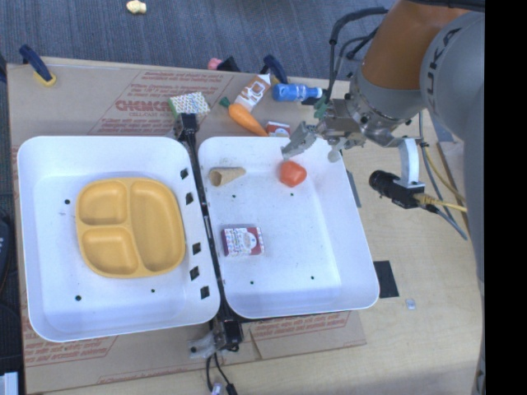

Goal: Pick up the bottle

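Because the bottle (252, 92) lies outside the bins on the surface (148, 97) at upper centre, the gripper (315, 142), jaws spread with nothing between them, hangs over the right bin's (346, 262) top edge. That bin holds a tomato (292, 174), cone (226, 175) and packet (242, 241); the left bin (41, 245), a yellow tray (130, 226).

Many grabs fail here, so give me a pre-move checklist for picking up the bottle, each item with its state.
1. Bottle located: ok, the blue bottle lies on the cardboard beyond the right bin.
2. Bottle inside a bin: not ok.
3. Gripper over the bottle: not ok, it hangs above the bin's far edge, near the red tomato.
4. Fingers free of objects: cannot tell.
5. Space around the bottle: not ok, a white-and-orange bottle and a carrot crowd it.
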Controlling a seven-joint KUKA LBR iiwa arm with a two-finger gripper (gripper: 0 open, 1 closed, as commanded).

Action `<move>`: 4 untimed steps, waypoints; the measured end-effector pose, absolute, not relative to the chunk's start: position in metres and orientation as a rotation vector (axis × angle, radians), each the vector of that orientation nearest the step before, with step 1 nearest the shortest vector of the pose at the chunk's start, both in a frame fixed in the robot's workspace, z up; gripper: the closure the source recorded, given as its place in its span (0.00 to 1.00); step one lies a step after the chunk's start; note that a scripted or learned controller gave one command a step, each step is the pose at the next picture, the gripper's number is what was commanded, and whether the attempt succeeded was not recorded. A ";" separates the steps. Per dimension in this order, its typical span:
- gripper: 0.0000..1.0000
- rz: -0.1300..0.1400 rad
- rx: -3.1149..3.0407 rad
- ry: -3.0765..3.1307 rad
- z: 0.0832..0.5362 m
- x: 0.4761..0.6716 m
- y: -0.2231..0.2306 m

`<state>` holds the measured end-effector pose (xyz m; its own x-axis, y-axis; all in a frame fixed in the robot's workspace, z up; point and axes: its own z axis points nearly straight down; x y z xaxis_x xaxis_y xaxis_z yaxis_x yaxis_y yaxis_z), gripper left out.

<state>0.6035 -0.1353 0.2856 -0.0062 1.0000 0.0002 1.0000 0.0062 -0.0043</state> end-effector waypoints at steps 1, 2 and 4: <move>0.00 0.007 -2.472 -1.929 0.145 0.603 -0.123; 1.00 0.009 -2.467 -1.935 0.156 0.604 -0.123; 1.00 0.006 -2.594 -1.762 0.229 0.480 -0.076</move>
